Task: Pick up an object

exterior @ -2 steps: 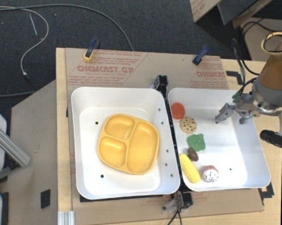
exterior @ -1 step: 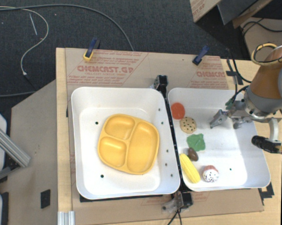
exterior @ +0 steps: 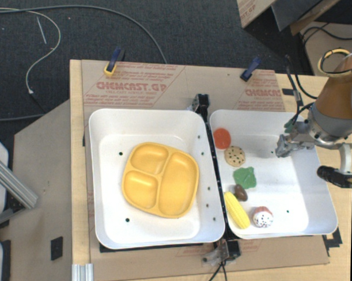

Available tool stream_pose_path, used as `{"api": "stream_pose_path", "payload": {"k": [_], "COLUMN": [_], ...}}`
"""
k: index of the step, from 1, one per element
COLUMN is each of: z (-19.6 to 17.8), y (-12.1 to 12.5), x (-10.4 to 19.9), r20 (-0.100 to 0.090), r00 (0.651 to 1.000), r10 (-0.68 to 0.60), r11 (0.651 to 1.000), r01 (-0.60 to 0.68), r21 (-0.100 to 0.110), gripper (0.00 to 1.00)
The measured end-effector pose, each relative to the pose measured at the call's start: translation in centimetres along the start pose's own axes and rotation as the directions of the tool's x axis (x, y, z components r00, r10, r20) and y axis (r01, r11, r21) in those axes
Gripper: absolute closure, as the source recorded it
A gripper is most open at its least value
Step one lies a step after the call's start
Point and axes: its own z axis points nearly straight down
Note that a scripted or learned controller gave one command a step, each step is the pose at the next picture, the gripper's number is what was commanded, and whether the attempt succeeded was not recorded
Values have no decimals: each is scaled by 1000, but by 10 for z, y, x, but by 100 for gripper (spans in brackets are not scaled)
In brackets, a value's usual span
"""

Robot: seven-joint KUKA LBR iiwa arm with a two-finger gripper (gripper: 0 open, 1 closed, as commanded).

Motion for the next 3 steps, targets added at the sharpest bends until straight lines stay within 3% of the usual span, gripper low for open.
{"api": "stream_pose_path", "payload": {"k": [2, 3], "z": [-122, -159], "y": [-13, -12], "x": [-3, -3], "r20": [4, 3], "r00": [1000, 1000], "r10": [0, -1], "r11": [1000, 1000], "r01": [0, 1], "r21": [-7, -5], "gripper": [100, 100]}}
